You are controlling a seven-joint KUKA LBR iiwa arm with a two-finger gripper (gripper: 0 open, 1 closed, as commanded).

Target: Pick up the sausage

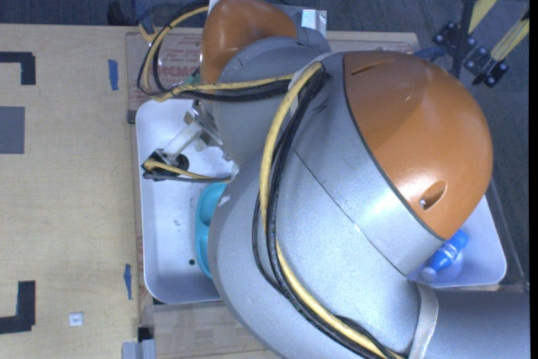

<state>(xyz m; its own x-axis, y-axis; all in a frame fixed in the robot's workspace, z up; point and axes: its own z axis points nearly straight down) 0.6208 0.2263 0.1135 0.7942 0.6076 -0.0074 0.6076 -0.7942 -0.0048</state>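
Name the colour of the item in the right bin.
The item is blue, seen in the camera view.

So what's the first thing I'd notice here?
The huge grey robot arm with orange caps, reaching in from the right and covering much of both bins. Peeking out beside it are a light blue thing in the left white bin and a darker blue thing in the right bin.

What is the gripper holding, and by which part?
Cannot be told: the grey and orange arm hangs over the shallow white left bin and hides any hold.
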